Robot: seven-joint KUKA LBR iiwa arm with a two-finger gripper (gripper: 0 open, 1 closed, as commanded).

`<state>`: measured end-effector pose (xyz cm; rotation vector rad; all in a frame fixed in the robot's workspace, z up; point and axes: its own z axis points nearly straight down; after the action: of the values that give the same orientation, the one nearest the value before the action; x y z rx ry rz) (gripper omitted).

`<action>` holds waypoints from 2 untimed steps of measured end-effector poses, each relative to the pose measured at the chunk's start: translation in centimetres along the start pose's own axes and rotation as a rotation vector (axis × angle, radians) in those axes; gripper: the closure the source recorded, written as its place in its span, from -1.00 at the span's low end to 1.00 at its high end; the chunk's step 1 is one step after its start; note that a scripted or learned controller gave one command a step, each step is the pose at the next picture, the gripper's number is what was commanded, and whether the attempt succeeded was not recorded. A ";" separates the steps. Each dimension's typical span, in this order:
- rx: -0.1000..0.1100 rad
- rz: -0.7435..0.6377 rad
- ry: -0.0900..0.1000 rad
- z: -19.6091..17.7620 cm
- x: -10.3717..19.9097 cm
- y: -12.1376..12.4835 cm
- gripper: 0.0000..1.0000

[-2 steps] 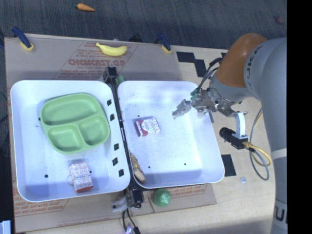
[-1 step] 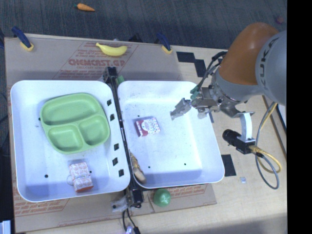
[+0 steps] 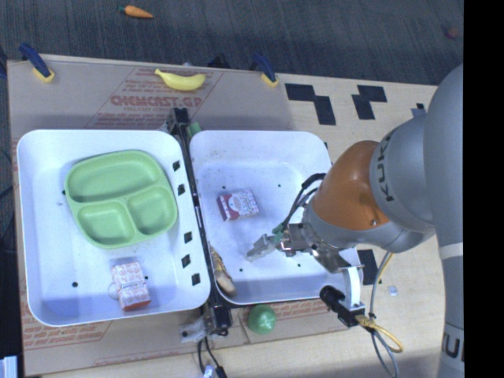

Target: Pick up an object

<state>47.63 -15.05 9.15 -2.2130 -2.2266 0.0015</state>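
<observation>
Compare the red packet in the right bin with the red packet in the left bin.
The right bin's packet lies near that bin's middle, alone on bare floor; the left bin's packet lies near the front edge, just below the green tray. The right one looks darker red and lies wider than tall; the left one looks paler and stands taller than wide. Both are small, red and white.

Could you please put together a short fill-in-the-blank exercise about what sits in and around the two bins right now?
1. The green divided tray lies in the ____ bin.
2. The red and white packet lies in the ____ bin, apart from the gripper.
3. The banana lies on the cardboard ____ the bins.
4. The ball just outside the right bin is ____.

Missing words: left; right; outside; green
</observation>
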 end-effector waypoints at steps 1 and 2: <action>-0.001 0.001 -0.001 -0.1 -5.4 9.9 -1.00; -0.003 0.001 0.000 -5.4 -6.1 14.8 -1.00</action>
<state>62.49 -21.09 14.52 -2.2157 -2.2270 -0.0011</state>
